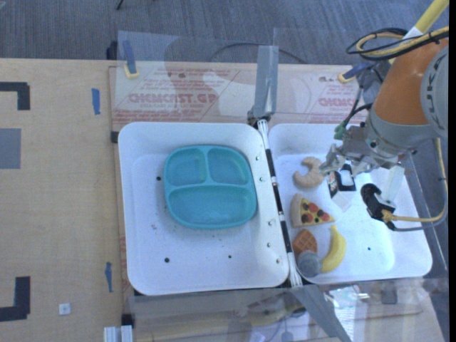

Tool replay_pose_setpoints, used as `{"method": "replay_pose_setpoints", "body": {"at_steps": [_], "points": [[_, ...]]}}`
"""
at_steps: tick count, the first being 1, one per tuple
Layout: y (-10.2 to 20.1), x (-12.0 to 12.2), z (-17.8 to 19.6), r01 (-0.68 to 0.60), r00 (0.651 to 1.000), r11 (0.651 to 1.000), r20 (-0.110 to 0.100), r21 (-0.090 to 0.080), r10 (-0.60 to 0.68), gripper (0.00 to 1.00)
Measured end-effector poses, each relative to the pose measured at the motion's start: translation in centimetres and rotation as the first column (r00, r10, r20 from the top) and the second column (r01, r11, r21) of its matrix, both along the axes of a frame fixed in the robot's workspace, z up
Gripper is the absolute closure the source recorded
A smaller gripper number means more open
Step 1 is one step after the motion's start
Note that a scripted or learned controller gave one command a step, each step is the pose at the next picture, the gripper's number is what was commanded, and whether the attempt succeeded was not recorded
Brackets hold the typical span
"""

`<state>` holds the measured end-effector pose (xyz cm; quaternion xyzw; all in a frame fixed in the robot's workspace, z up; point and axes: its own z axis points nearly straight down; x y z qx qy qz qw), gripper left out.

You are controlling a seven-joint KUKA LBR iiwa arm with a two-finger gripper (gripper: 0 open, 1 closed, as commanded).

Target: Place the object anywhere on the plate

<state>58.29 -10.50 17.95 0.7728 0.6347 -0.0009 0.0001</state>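
**Plate bare, gripper low over the right bin**

The gripper point(343, 169) sits at centre right of the frame, low over the upper part of the right bin point(410, 258), just right of a tan curved pastry-like toy point(310, 173). Its dark finger parts are tangled with white and black fittings, so I cannot tell whether it is released or clenched, and no item shows between them.

Below and left of it lie a pizza slice toy point(311, 211), a waffle-patterned piece point(306, 241), a grey lump point(309, 263) and a banana point(334, 249), clustered along the bin's left side toward the lower middle of the frame. Which one is the intended object is unclear; the tan toy is nearest.

The teal divided plate point(210, 186) rests in the left bin point(142, 262), at frame centre, with nothing on its compartments. By this view, no pick is secured, and the carry across the divider and the drop remain.

The arm point(406, 91) enters from the upper right, orange band above the wrist, wrist angled down and leftward into the bin.
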Motion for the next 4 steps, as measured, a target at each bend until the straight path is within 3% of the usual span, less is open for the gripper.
{"method": "replay_pose_setpoints", "body": {"at_steps": [2,3,4], "points": [[16.2,5.2,0.5,-0.075,0.997,0.997,0.001,0.002,0.075,1.00],[16.2,5.2,0.5,-0.075,0.997,0.997,0.001,0.001,0.075,0.00],[6.4,1.2,0.5,-0.016,1.000,1.000,-0.001,0.002,0.016,0.00]]}}
